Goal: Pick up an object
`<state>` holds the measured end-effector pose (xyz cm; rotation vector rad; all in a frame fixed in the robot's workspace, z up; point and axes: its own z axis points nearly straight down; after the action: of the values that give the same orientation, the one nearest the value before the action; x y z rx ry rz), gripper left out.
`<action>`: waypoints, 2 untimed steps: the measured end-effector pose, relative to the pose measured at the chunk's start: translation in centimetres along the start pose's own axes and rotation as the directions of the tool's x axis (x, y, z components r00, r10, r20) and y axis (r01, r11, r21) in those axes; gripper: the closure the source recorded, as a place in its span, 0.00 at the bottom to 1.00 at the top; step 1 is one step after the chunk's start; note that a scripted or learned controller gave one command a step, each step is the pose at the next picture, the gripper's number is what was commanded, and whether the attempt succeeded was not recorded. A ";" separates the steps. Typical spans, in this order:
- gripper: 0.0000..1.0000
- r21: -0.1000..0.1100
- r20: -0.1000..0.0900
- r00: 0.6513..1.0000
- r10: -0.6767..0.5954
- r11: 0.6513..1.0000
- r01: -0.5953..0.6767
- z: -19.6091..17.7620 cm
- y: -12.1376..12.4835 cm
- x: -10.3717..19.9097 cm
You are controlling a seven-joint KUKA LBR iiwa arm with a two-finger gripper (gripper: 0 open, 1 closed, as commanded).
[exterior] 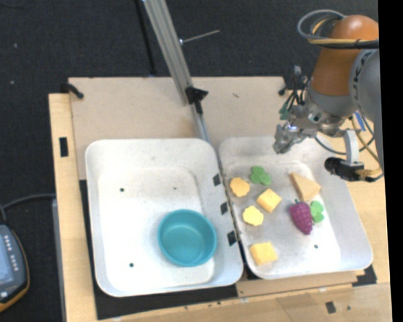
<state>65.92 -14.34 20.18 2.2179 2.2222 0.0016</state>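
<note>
My gripper (283, 143) hangs over the back edge of the right bin (345, 251), with nothing seen between its fingers. Below it in that bin lie a small green piece (259, 175), several yellow foam pieces (269, 200), a tan wedge (304, 186), a purple grape bunch (301, 217) and a green piece (317, 211) beside the grapes. The nearest thing to the gripper is the small green piece, a little in front and to the left. A teal bowl (186, 237) sits in the left bin (109, 194).
A metal pole (173, 55) slants up from the bench between the two bins. The bench top (132, 106) lies bare behind the bins. A handheld pendant (5, 266) rests at the far left, off the bench.
</note>
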 end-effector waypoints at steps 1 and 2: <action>1.00 0.001 -0.001 1.000 0.000 1.000 0.000 -0.7 -1.0 5.8; 1.00 0.000 -0.001 1.000 -0.001 1.000 0.001 -2.5 -1.5 10.7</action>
<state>64.36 -3.59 22.64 2.2178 2.2238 0.0030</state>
